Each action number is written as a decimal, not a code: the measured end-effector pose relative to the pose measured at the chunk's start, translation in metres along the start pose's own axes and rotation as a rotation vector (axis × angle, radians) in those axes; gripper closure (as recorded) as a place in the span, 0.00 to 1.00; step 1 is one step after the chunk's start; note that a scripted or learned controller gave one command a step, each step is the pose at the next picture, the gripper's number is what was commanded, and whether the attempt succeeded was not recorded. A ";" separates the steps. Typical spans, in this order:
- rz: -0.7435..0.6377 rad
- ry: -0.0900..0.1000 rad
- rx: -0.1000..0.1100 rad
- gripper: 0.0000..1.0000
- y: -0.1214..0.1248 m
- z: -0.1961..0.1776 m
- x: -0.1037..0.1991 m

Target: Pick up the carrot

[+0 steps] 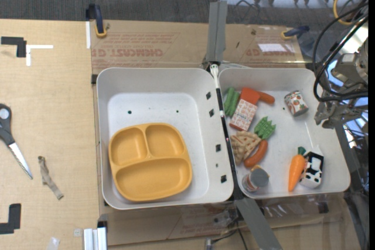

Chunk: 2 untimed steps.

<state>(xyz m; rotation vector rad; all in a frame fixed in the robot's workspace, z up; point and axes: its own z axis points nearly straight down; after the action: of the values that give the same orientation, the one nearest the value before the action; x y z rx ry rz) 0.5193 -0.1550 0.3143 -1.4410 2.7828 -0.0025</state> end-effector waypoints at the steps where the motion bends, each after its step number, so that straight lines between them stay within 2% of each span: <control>1: 0.000 0.000 -0.001 0.00 0.000 0.000 0.000; 2: 0.215 0.004 -0.004 0.00 0.016 0.063 0.033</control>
<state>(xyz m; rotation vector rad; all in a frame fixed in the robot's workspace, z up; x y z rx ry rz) 0.4882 -0.1724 0.2510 -1.1351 2.9261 0.0014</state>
